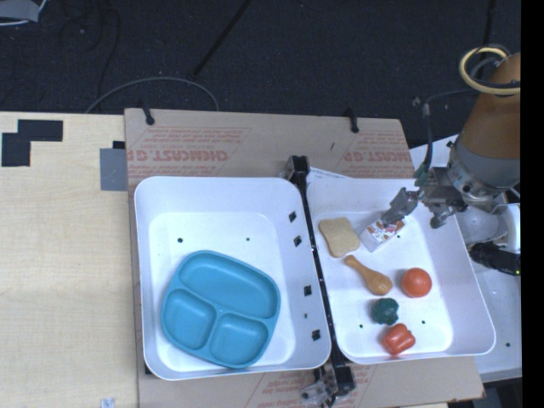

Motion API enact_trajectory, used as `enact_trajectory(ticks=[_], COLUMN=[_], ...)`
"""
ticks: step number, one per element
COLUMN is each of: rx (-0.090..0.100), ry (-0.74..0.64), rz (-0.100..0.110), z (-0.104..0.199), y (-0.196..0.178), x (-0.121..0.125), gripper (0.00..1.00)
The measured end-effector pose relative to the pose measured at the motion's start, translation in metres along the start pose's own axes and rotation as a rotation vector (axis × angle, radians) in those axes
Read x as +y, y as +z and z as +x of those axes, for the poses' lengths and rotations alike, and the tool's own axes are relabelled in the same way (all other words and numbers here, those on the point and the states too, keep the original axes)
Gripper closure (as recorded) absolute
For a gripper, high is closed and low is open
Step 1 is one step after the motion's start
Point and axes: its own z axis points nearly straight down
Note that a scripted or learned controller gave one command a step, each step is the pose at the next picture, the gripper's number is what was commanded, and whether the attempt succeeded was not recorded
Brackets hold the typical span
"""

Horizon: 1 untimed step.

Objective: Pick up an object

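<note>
The right bin (476,313) holds a tan bread-shaped piece (338,236), a small grey-and-white packet with red marks (383,228), a tan drumstick-shaped toy (367,274), an orange-red ball-like fruit (416,282), a dark green piece (384,310) and a red piece (398,339). My gripper (420,210) hangs low over the bin's upper right part, its two fingers spread apart and nothing between them. The left fingertip (401,202) is just above and right of the packet; I cannot tell whether it touches it.
The left bin (161,202) holds a blue three-compartment plate (221,308). A black divider (308,262) runs between the bins. The grey and orange arm (489,134) stands over the right bin's far right corner. Cardboard lies beneath both bins.
</note>
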Motion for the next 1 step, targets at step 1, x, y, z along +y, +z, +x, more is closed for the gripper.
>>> enact_trajectory(ticks=[1], rx=[-0.002], ry=[-0.002], rz=[-0.012], z=[-0.0001], y=[-0.0071], x=[0.0022], gripper=[0.00])
